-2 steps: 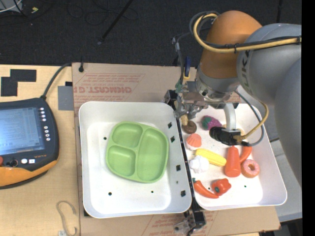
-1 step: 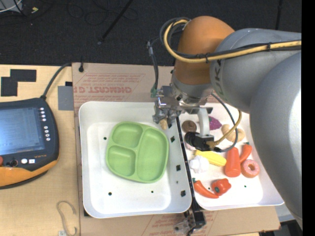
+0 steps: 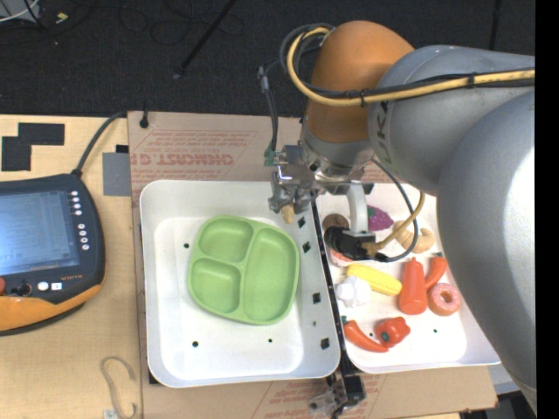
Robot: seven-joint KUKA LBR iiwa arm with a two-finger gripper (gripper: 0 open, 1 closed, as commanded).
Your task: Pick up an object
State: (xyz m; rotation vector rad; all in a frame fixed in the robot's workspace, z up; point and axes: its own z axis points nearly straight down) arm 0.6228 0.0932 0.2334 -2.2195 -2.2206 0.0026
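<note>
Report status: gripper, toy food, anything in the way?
Gripper above the bins' divider, nothing visibly held. Plastic toy food pile in right bin. Green divided plate in left bin, clear of the pile.

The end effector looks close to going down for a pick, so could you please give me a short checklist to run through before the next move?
1. End effector over the bin that holds the toys: not ok, it hangs above the divide between the two bins.
2. Something held already: cannot tell, the wrist hides it.
3. Toys within the right bin: ok, a yellow banana, an orange carrot, a red pepper and a pink doughnut lie there.
4. Toys spaced for a clean grasp: not ok, they lie crowded together.
5. Green divided plate out of the way: ok, it rests in the left bin.
</note>
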